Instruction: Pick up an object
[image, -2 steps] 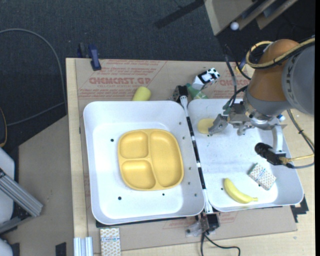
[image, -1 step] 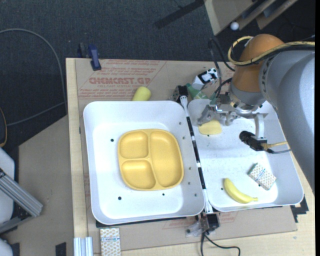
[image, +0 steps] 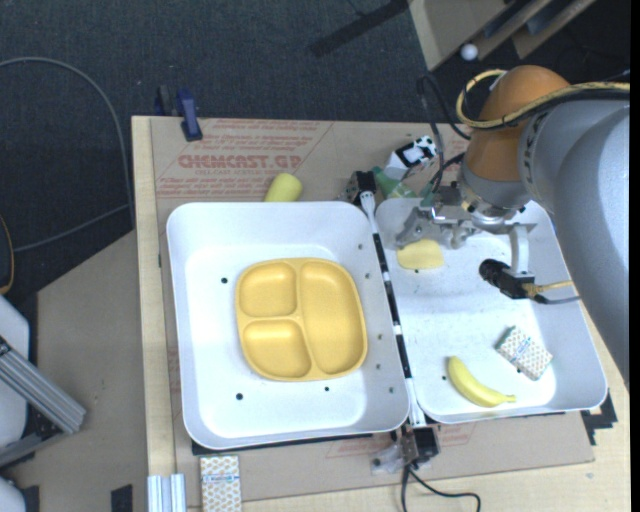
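Note:
In the right bin, my gripper hangs over the far left corner, open, with nothing between its fingers. Just in front of its fingertips a pale yellow lump lies on the bin floor. A yellow banana rests near the bin's front edge. To the banana's right lies a small white patterned packet. The left bin holds a yellow divided plate in its middle.
A small yellow object sits on the cardboard behind the left bin, outside it. A blue clamp is at the bench's far left corner. Black and white clutter crowds the bench behind the divider. The arm's grey body overhangs the right bin's far right.

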